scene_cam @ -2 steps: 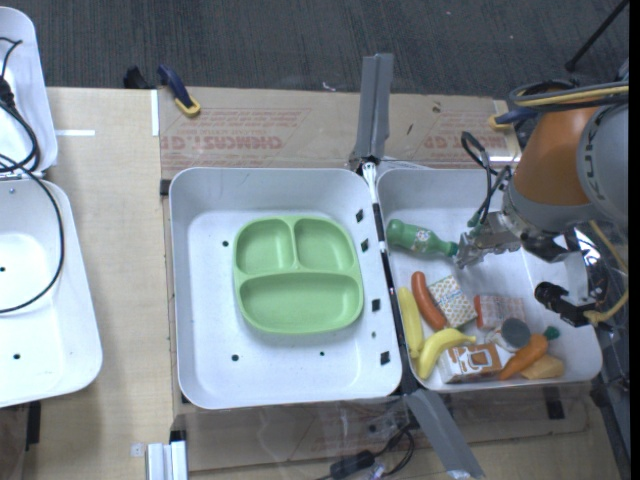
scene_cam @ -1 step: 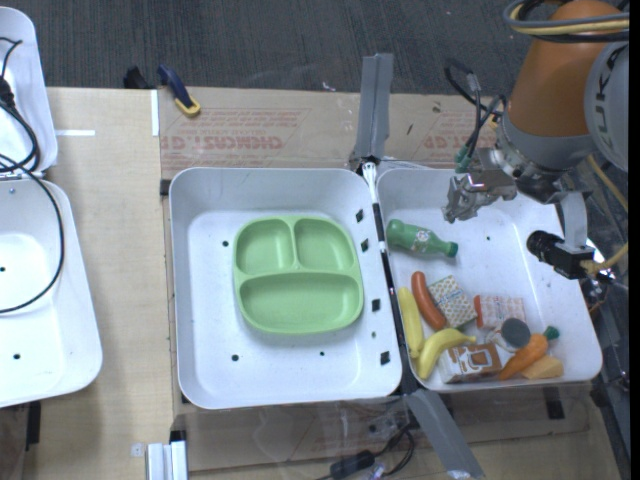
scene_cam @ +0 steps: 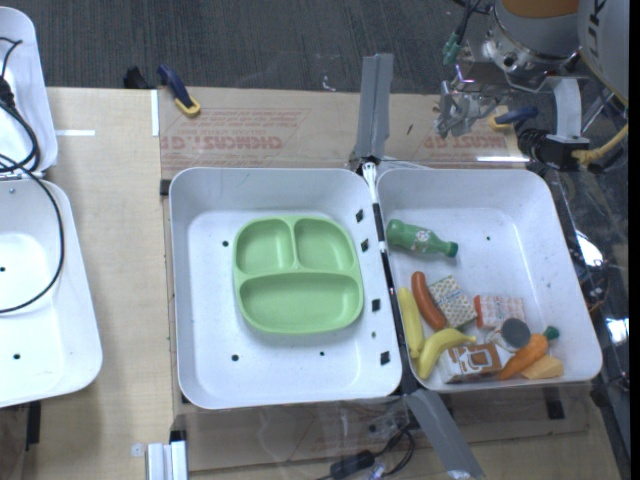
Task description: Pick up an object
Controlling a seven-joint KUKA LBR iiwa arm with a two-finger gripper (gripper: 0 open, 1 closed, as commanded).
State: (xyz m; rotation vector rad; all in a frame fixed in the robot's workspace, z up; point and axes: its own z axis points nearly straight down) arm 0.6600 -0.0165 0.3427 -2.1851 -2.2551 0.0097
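One fixed camera, mounted above bench, looking down at slant toward far edge. Both white bins inside frame: left bin near centre, right bin toward right side. Moderate distance; whole bins visible, small items still distinguishable. Dark floor across top of frame. Arm enters at upper right, cropped by frame edge.
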